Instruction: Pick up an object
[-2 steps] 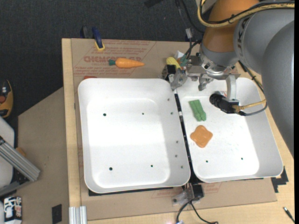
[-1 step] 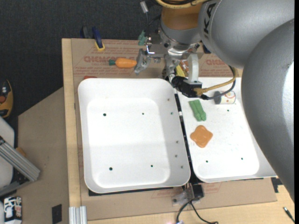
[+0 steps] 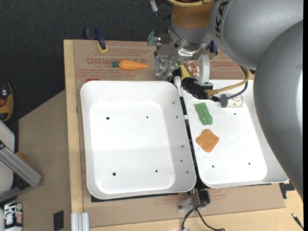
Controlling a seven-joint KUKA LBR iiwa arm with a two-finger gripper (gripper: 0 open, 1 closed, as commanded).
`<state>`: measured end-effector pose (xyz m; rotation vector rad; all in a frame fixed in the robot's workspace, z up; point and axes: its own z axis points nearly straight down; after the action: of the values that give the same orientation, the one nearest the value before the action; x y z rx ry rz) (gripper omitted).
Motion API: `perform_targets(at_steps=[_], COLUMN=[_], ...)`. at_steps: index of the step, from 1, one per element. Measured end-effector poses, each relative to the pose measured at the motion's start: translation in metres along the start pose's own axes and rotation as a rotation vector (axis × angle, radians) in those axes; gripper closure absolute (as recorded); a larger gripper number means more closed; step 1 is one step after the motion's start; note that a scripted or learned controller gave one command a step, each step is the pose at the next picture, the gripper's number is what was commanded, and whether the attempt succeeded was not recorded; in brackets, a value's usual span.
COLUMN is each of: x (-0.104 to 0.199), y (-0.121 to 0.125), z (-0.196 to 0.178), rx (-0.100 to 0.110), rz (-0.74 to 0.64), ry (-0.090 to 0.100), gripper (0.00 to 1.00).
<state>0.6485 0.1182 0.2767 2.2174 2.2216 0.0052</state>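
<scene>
The arm (image 3: 260, 57) entered from the right and covered much of the right bin (image 3: 240, 177), whose far right side and upper corner lay behind it. The gripper (image 3: 180, 73) hung over the top edge of the bins, near the seam between them; cables and wrist parts crowded it so that the state of its fingers could not be told. In the right bin lay a green block (image 3: 203, 113), tilted, and just below it, apart from it, an orange piece (image 3: 207, 141) of uncertain kind. A carrot (image 3: 132, 65) lay outside the bins on the board (image 3: 120, 52) behind the left bin (image 3: 134, 138). A blue clamp (image 3: 101, 40) gripped the board's far edge. A small patterned thing by the wrist was too obscured to identify
</scene>
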Motion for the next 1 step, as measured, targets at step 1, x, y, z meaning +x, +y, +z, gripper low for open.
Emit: perform_targets(at_steps=[1], x=[0.0894], y=[-0.0173], z=[-0.0653], rx=[-0.002], rz=[-0.004], ry=[0.002], gripper=[1.0])
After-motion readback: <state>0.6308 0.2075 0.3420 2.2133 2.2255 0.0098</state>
